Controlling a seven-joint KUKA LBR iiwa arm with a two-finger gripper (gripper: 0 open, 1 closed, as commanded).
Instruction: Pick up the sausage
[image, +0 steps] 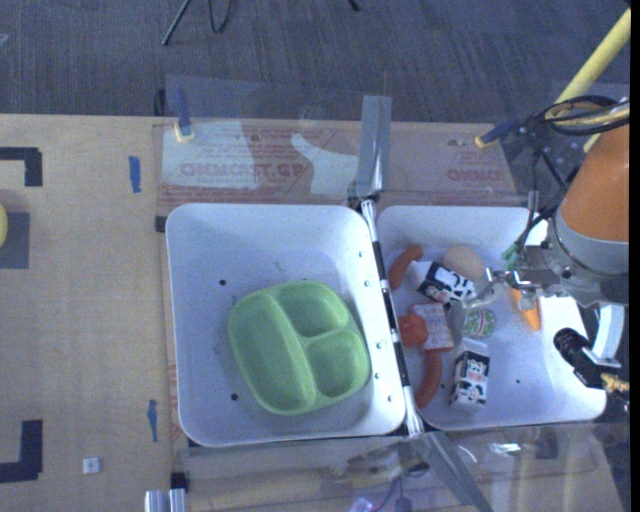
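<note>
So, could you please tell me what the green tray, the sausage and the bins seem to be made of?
The green tray looks like moulded matte plastic: one even colour, rounded compartment walls, no glare. The sausage is probably a smooth plastic or rubber toy, judging by its uniform orange-red skin, though it is too small to be sure. The bins look like thin, semi-gloss white plastic with rounded corners.

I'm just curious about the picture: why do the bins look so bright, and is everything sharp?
In the camera view, the white bins glare with a bluish cast; the green tray throws only a soft shadow; the arm and gripper look slightly blurred, small items grainy.
</note>
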